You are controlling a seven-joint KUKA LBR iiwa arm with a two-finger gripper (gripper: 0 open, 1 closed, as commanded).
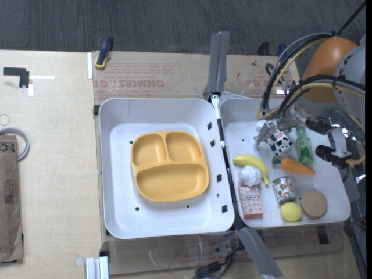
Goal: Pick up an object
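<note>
The gripper (268, 133) hangs low near the far edge of the right bin (331, 213), just beside a black-and-white cube (282, 145); whether it is released or clenched cannot be told; a green bottle (303, 145), carrot (297, 167) and banana (252, 164) lie close by; a yellow divided plate (169, 166) sits mid left bin (110, 173).

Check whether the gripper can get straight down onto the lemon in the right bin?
Probably yes. The lemon lies uncovered near the front wall of the right bin, but the can and the brown disc crowd it, leaving little room for the gripper.
</note>
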